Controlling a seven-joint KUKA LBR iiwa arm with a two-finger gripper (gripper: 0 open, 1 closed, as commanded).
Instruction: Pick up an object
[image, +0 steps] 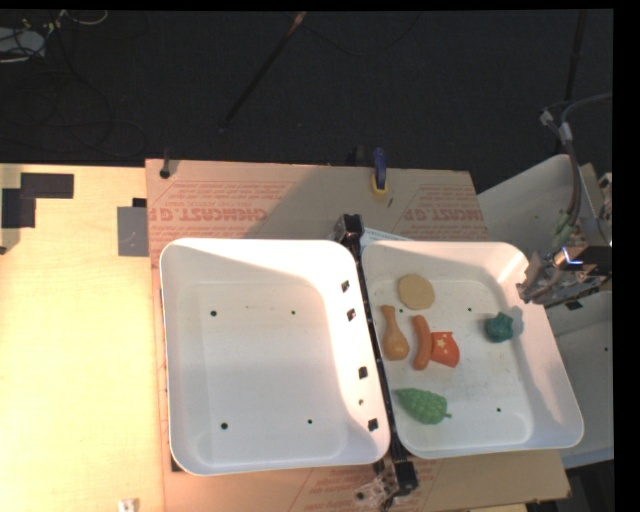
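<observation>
the gripper (545, 285) sits at the right bin's (540, 425) far right rim, holding nothing; its opening cannot be made out. nearest it, inside that bin, lies a small teal lump (501, 326). toward the divider lie a round tan disc (416, 292), a tan gourd-shaped piece (393, 334), an orange sausage (422, 342), touching a red block (444, 349), and a green leafy toy (423, 405). the left bin (190, 440) sits alongside.

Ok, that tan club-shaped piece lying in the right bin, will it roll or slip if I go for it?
The tan club-shaped piece looks rounded and lies flat, so it may roll sideways when nudged. Its thin neck and fat end suggest that a grip could slide toward the neck. It lies right beside the red sausage, so a push would probably shift both.
</observation>
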